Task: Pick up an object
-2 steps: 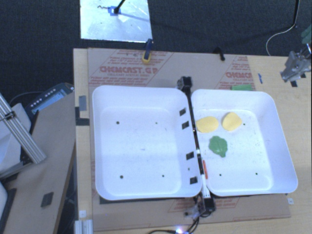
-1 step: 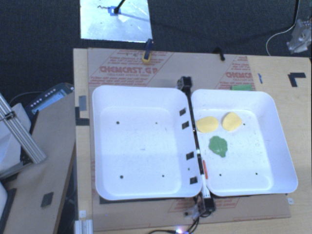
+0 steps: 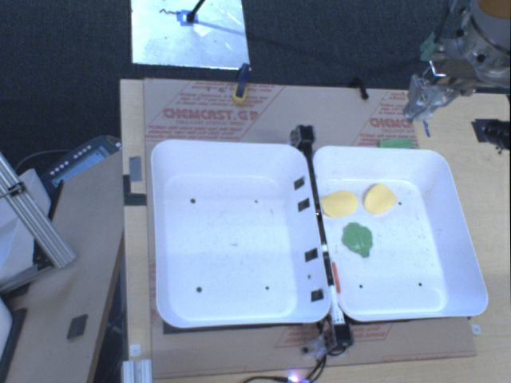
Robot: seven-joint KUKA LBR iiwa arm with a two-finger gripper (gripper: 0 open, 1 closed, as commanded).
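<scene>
Gripper point(image 3: 421, 104) hangs high above the far rim of the right bin point(image 3: 459, 198), nothing between its fingers; at this size I cannot tell whether they stand apart or together. Candidates lie below and to its left on the bin floor: two yellow pieces point(image 3: 339, 204) point(image 3: 380, 199), side by side and just apart, and a green piece point(image 3: 358, 238) nearer the camera, close to the left yellow one. All three look small, flat, light and probably soft, so likely to slide or squash; a top-down pinch across the narrow width seems best. The right yellow piece has most clearance. The left yellow piece sits near the divider wall point(image 3: 318, 214), cramping one finger. Left bin point(image 3: 172, 238) offers open room.
</scene>
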